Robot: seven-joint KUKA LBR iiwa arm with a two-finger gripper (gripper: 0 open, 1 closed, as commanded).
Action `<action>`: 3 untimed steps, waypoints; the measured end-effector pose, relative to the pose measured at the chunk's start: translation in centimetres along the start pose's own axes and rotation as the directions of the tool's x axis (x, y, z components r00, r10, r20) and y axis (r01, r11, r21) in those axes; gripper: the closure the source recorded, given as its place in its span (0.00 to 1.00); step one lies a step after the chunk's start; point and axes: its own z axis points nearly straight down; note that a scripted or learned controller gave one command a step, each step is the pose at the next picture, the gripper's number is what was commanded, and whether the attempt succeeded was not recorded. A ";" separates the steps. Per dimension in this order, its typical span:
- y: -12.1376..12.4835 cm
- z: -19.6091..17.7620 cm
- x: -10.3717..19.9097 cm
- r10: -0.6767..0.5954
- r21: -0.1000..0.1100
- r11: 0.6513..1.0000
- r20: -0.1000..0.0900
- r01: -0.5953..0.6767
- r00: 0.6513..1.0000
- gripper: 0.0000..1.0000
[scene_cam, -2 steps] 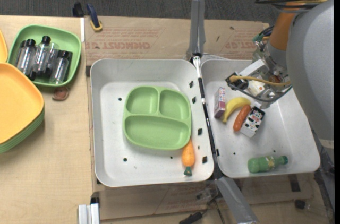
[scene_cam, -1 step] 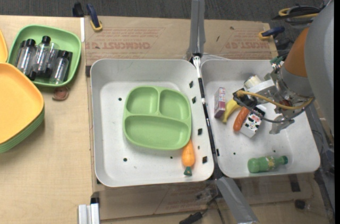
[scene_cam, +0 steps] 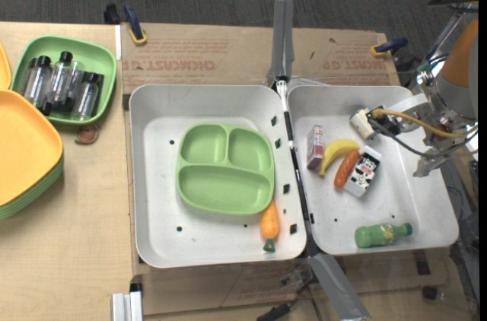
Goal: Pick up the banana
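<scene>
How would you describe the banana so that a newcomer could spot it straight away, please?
Look in the right-hand white bin, in the cluster of small items near its middle. The banana lies there between a pink carton and an orange-red sausage. It is the one curved yellow piece among them.

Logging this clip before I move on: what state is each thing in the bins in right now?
banana: lying in the right bin, not gripped, touching the hot dog
hot dog: lying flat beside the banana
purple carton: lying left of the banana
black-and-white carton: on its side
green bottle: on its side, cap on
green plate: upright in the left bin
carrot: lying by the plate's corner
</scene>
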 end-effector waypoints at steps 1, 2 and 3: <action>-1.7 3.9 8.8 -0.004 0.000 1.000 0.000 0.004 1.000 0.00; -1.7 3.9 8.8 -0.004 0.000 1.000 0.000 0.004 1.000 0.00; -1.4 3.8 1.9 -0.219 0.002 0.976 0.000 0.219 0.976 0.00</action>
